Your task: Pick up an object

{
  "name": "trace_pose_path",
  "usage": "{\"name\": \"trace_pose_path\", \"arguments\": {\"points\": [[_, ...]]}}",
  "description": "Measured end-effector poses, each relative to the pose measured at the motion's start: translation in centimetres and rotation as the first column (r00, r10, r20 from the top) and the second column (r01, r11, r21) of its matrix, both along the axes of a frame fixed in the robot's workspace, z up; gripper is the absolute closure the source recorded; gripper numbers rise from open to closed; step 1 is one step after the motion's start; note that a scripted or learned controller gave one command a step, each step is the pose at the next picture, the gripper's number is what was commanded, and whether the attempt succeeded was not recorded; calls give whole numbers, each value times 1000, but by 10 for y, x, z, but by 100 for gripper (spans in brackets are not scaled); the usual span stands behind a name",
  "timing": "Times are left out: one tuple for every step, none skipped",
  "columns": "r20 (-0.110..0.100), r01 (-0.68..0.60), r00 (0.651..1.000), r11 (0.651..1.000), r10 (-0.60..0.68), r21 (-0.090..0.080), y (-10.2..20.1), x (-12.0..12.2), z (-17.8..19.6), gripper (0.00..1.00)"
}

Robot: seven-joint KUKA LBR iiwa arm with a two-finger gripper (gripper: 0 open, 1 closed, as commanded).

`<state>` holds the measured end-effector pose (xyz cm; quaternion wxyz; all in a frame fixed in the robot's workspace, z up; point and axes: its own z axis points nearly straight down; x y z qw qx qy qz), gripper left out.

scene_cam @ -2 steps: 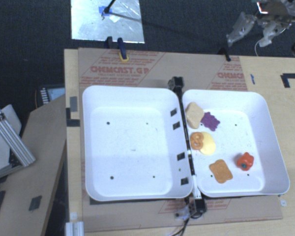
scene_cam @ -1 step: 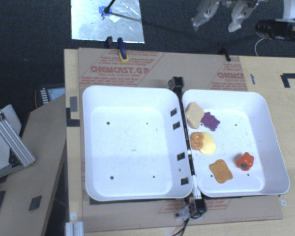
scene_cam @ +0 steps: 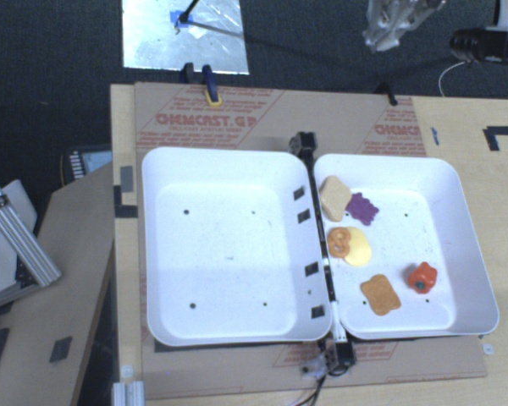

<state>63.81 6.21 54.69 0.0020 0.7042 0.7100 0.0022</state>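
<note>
The right bin (scene_cam: 432,218) holds several small items. A tan bread slice (scene_cam: 334,197) and a purple grape bunch (scene_cam: 362,209) lie near its far left corner. Below them an orange ring-shaped piece (scene_cam: 339,242) overlaps a yellow round piece (scene_cam: 357,251). A brown toast-like piece (scene_cam: 379,294) rests near the front wall, and a red pepper (scene_cam: 422,277) sits to its right. My gripper (scene_cam: 383,32) hangs high beyond the bench's far edge, well away from the bins, and I see nothing held in it.
The left bin (scene_cam: 229,244) lies beside the right one, joined by a seam with black clips (scene_cam: 310,227). A shiny metal sheet (scene_cam: 184,22) and a yellow clamp (scene_cam: 212,87) sit past the far edge. An aluminium frame (scene_cam: 13,235) stands at left.
</note>
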Motion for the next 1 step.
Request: {"name": "trace_pose_path", "arguments": {"points": [[-8,-1,1000,1000,1,2,52,-82,-12,100]]}}
